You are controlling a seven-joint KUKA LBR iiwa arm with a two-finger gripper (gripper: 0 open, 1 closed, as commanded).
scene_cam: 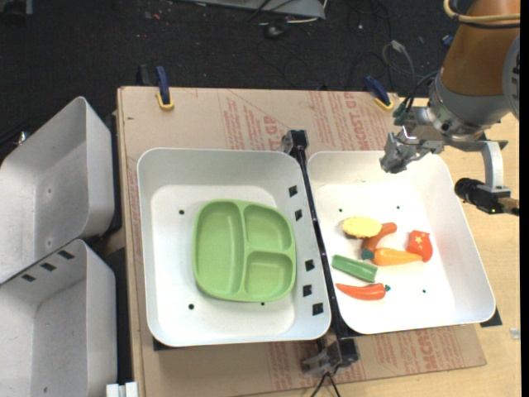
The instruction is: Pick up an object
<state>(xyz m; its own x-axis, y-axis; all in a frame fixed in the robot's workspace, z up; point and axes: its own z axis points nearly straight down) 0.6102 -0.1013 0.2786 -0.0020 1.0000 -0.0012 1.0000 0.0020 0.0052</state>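
Green tray [245,250] fills left bin [157,222].

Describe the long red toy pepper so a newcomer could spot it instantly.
Look in the right-hand shallow white bin, at the cluster of toy vegetables near its middle. The long red toy pepper is the item nearest the bin's front edge, lying flat just below the green toy vegetable. It alone is slim, red and green-tipped.

The grey arm with its orange band [488,23] is cut off by the top and right edges, and the dark two-finger gripper's [395,160] fingers are too small to tell apart.
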